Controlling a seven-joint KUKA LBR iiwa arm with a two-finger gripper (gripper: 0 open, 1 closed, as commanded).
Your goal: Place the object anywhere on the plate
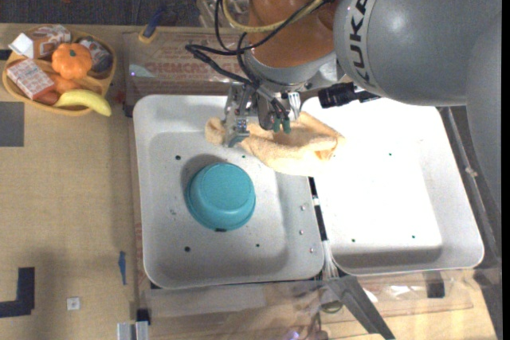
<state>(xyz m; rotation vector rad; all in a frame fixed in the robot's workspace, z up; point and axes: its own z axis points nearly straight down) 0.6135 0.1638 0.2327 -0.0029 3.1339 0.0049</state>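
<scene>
Cloth (291,146), tan and crumpled, is lying at the top edge of the left bin (155,251), draping rightward over the divide toward the right bin (414,243). The gripper (256,122) is sitting right over the cloth's left end, at about ten o'clock on the heap, and whether its fingers are spread or pinching fabric cannot be told from this angle. The teal plate (221,196), which looks more like an upturned dish, is waiting at seven o'clock from the gripper, near but apart from the cloth. Doing this step well probably means catching a thick fold, lifting until the trailing end is clearing the bin rim, then travelling toward seven o'clock and lowering onto the teal top so the bulk is landing centrally, not sliding off.
</scene>
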